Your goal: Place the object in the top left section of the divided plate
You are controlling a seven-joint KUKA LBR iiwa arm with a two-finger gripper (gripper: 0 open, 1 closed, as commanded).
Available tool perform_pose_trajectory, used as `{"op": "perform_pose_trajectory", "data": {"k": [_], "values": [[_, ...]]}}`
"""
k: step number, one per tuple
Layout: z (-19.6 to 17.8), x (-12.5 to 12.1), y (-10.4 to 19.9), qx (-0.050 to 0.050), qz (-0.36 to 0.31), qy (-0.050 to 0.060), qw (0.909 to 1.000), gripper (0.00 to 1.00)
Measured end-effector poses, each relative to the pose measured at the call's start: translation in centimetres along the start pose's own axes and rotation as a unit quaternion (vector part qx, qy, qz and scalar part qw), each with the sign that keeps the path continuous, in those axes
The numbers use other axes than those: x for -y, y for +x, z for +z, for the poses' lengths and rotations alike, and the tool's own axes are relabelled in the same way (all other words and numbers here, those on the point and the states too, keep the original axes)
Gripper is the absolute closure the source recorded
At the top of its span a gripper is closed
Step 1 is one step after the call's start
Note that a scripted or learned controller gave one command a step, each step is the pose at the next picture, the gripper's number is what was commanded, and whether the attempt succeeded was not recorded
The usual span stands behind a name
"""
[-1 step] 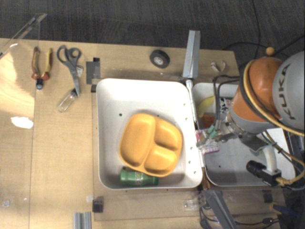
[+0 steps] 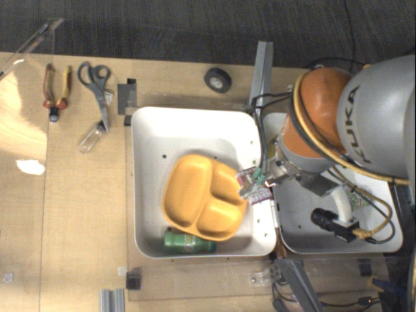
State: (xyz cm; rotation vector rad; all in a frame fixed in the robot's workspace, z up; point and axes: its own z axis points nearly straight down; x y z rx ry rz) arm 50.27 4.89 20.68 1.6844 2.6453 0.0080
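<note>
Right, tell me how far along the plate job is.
Done: the gripper has reached the right rim of the yellow divided plate in the left bin. In hand: something small and pinkish sits at its tip, though I can't tell if it is gripped. Left: the plate's sections all look bare, so placing remains. A green object lies beside the plate.

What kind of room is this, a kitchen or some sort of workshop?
Most likely a robotics lab or workshop, not a kitchen. A KUKA arm reaches over white bins on a wooden bench, and pliers, scissors and a tape roll lie alongside.
</note>
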Motion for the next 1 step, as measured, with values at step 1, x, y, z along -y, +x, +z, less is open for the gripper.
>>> {"op": "perform_pose_trajectory", "data": {"k": [1], "values": [[0.00, 0.00, -0.01, 0.000, 0.000, 0.000, 1.0000, 0.00]]}}
